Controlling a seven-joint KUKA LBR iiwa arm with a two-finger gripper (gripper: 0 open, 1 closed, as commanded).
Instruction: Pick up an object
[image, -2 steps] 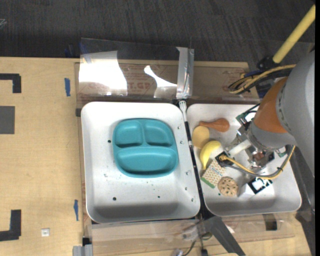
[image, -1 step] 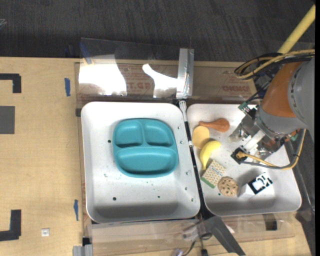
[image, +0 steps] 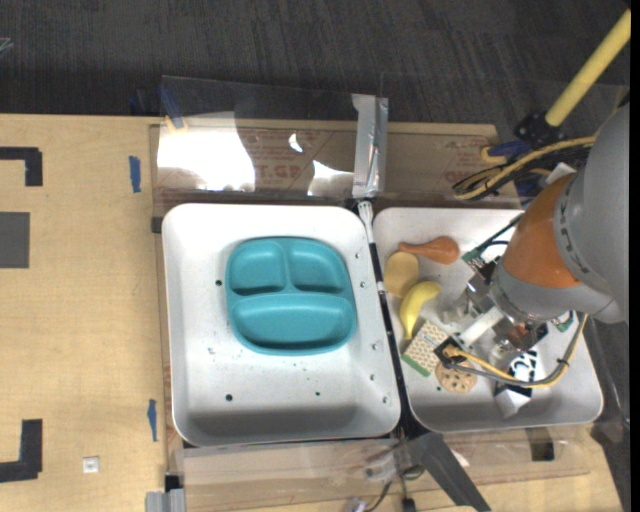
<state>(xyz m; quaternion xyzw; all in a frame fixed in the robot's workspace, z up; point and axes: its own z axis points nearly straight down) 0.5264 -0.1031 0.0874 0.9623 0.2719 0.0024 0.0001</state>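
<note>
We see the worktop stretching well off to the left of the tool, bare cardboard with black corner marks. On it sit two bins side by side, their inner rims touching along a seam just left of the tool. The left bin lies well left of the tool and has wide bare floor around a teal tray, which rests flat near its middle, three compartments up. The right bin lies under the tool; its room is tight, with things crowded toward the seam and the arm covering its right half.

The tool hangs low over the right bin's middle, wrapped in cables; we cannot tell how it is set. Just left of it lies a banana, its long axis running from upper right down to lower left, curved, close against the seam rim. Above the banana, a pale yellow lump touches it. Up and left of the tool lies a tan gourd, long axis across the bin, narrow end toward the seam. Below the banana, down and left of the tool, a dotted card lies tilted, and a small brown cookie sits just below it.
</note>
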